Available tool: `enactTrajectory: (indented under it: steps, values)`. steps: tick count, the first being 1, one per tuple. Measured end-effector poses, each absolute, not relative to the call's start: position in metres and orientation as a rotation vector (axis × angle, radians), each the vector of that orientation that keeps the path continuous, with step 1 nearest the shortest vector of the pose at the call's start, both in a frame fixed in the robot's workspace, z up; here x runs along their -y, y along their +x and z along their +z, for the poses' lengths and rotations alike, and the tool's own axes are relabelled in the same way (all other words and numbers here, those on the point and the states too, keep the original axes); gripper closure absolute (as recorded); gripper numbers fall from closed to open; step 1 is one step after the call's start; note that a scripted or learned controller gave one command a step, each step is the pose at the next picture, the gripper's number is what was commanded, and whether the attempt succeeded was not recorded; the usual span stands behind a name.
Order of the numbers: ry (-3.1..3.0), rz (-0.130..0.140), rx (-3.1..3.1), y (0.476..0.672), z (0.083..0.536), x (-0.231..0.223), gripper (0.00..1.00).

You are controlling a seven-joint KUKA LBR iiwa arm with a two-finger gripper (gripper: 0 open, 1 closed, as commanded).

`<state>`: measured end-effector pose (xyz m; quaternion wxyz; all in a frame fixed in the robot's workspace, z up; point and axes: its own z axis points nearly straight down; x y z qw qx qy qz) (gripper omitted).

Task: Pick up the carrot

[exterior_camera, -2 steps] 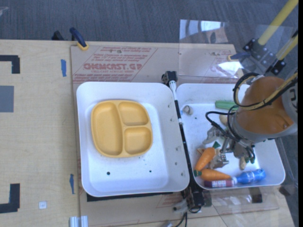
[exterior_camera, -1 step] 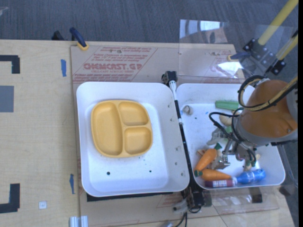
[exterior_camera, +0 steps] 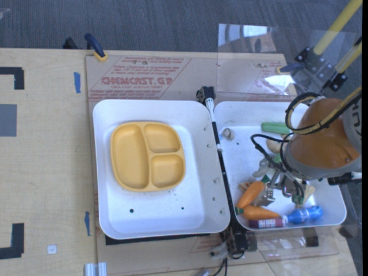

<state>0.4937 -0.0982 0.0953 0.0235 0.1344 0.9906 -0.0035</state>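
My wrist hides much of the right bin (exterior_camera: 241,115); whether my hand (exterior_camera: 273,190) is spread I cannot tell. Two carrots: one carrot (exterior_camera: 250,194) at its nine o'clock, another carrot (exterior_camera: 261,213) at six. One blue bottle (exterior_camera: 303,215).

Red print is seen on the brown sheet (exterior_camera: 144,73) that lies under the bins, behind the left bin (exterior_camera: 103,154). The large line can be read as "CHEMCAST. GP", though the last letters are not sharp. Smaller red lines are set above and below it, but they are too small and blurred to be read. A label is carried by the bottle (exterior_camera: 287,218) at the front of the right bin (exterior_camera: 339,211), yet no words can be made out on it. No other text, number or brand can be read on the bench (exterior_camera: 40,154).
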Motion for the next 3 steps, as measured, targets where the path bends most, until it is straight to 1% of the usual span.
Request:
enactTrajectory:
  steps: [1,2,3]
  values:
    - [0.413,-0.018,-3.056,0.496,0.107,0.100,1.00]
    - [0.414,-0.015,-3.059,0.496,0.106,0.099,0.00]
    - [0.602,-0.004,-3.041,0.492,0.095,0.102,0.00]
